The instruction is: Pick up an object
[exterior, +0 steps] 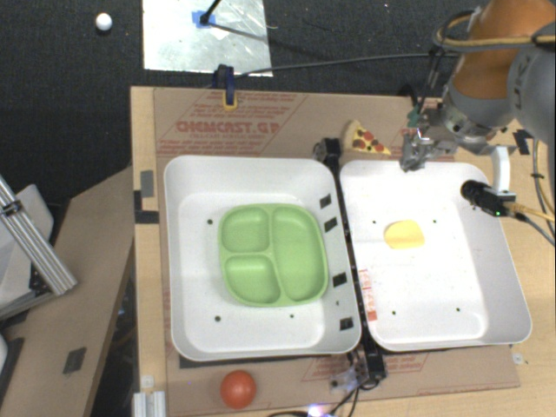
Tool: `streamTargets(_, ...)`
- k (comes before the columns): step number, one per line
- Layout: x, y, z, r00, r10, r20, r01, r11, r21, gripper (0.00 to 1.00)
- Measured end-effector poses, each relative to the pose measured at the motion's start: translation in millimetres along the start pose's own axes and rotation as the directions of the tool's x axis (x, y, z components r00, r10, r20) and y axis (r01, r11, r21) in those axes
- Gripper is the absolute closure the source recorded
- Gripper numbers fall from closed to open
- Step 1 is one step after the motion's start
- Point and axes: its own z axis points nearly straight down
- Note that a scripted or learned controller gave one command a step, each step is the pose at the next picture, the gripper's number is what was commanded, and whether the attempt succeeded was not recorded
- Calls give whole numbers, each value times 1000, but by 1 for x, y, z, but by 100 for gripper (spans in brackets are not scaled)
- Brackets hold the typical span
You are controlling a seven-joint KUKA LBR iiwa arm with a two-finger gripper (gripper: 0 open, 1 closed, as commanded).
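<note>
The gripper (417, 156) hangs over the far rim of the right bin (486, 320), its grip state impossible to tell, well apart from the yellow object (404, 234) lying flat mid-bin, probably because it is poised above before descending.

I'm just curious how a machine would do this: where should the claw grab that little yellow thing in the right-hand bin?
Probably from straight above, pinching the yellow piece across its shorter width. It lies low and flat on the bin floor, well away from the walls, so the sides offer little to catch.
</note>
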Motion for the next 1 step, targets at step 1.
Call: streamTargets(1,0,2,-50,1000,0,0,0,1000,3,100)
